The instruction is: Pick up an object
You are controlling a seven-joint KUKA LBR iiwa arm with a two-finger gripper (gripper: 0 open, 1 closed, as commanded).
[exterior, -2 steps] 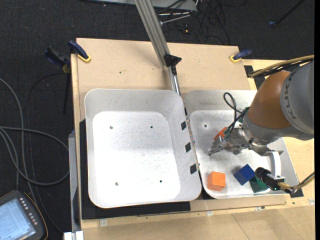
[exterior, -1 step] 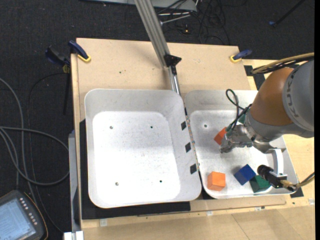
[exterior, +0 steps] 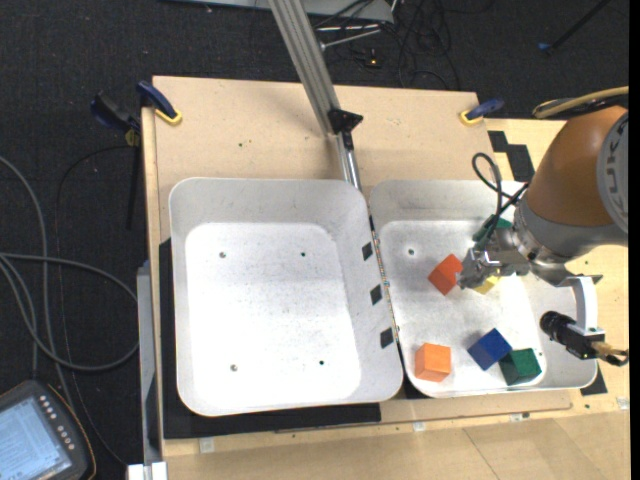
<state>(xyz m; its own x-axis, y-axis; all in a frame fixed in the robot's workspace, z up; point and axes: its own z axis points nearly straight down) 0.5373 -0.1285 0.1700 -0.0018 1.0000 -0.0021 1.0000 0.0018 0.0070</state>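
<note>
Blocks are your targets in the right bin (exterior: 400, 218): with the claw (exterior: 478, 273) low mid-bin beside an orange block (exterior: 445, 273) and a yellow piece (exterior: 487, 285), jaw state untellable, you need a confirmed grip before lifting.

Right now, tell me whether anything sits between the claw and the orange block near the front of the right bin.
Nothing visible blocks it. The claw is low over the right bin, close beside a tilted orange-red block and a yellow piece. The orange block lies nearer the front with bare bin floor between. The blue block and green block sit off to its side.
</note>
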